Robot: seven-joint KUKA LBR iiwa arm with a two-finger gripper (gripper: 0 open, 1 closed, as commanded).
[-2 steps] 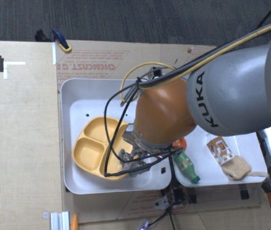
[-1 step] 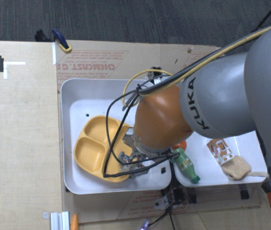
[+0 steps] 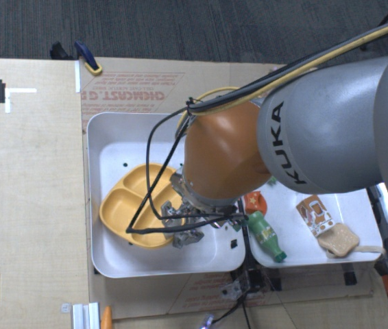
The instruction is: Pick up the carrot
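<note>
I am lowering my hand (image 3: 184,226) over the yellow plate (image 3: 129,208) in the left bin (image 3: 105,149), grip unclear, nothing visibly held, so the carrot is waiting unpicked.

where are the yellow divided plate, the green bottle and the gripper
yellow divided plate (image 3: 122,208): camera view, on its left compartment, in the left bin.
green bottle (image 3: 264,234): camera view, on its body, in the right bin.
gripper (image 3: 184,228): camera view, at its metal tip over the plate's right edge.
</note>
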